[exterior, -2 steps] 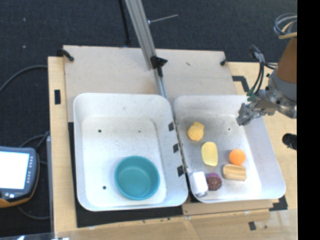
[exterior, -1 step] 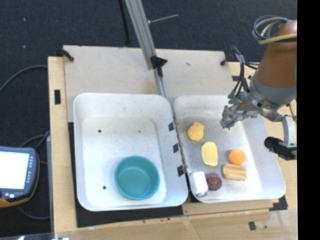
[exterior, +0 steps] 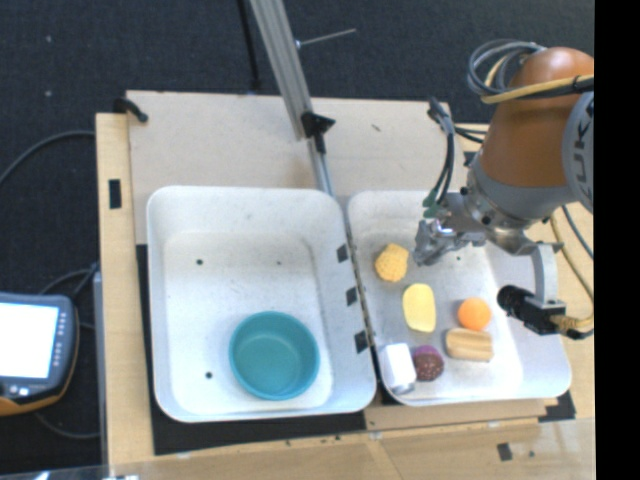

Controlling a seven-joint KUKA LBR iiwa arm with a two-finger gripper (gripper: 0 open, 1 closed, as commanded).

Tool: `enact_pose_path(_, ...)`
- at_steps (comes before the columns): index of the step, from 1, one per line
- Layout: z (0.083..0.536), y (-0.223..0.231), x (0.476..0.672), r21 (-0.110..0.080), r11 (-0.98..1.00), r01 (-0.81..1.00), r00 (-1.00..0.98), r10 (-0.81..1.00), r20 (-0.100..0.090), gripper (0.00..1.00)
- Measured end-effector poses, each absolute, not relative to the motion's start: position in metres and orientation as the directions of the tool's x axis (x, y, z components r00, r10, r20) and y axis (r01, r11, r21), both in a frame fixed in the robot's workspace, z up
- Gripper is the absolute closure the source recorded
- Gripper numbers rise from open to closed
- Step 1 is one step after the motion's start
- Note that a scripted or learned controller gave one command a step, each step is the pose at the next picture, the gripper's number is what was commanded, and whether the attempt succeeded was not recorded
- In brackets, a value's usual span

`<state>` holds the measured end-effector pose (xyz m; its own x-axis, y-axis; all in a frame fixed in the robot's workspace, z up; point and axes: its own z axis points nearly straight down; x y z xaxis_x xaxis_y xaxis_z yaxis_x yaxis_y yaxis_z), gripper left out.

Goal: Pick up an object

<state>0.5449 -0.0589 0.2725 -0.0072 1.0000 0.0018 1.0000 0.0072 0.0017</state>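
- You are seeing the gripper (exterior: 432,244) hovering over the right bin (exterior: 545,378), just beside the round yellow object (exterior: 392,262); whether it is open or closed cannot be told.
- Nothing is showing between its fingers.
- A pale yellow piece (exterior: 420,307), an orange ball (exterior: 474,314), a tan block (exterior: 469,345), a dark red object (exterior: 429,364) and a white block (exterior: 399,365) are lying nearby.
- A teal bowl (exterior: 274,355) is sitting in the left bin (exterior: 180,268).

Open floor is lying around the teal bowl (exterior: 274,355) in the left bin (exterior: 180,218), while the right bin's (exterior: 540,378) near half is crowding with six small objects touching or nearly so.
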Motion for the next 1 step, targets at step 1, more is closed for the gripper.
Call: enact_pose_path(1,0.2653,-0.0175,0.5364,0.001,0.006,1.0,-0.006,1.0,0.001,1.0)
